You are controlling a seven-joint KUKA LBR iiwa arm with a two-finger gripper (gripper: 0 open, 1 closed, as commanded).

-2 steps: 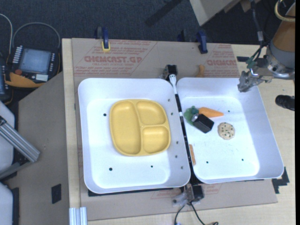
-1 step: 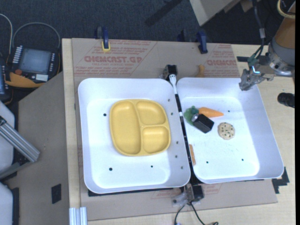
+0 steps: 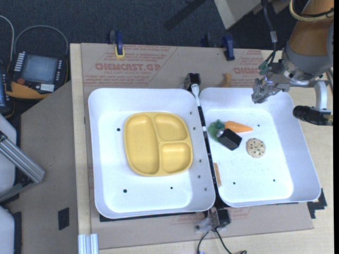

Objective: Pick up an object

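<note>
Your arm (image 3: 310,33) comes in from the upper right, its orange band above the grey wrist (image 3: 296,70). The wrist angles down and to the left, and the gripper (image 3: 260,95) hangs at its end with the tips pointing down. Nothing sits between them.

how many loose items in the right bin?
3, clustered left of centre in the right bin: a carrot, a black block against its leafy end, and a cookie apart to the right. Something might hide under the block.
</note>
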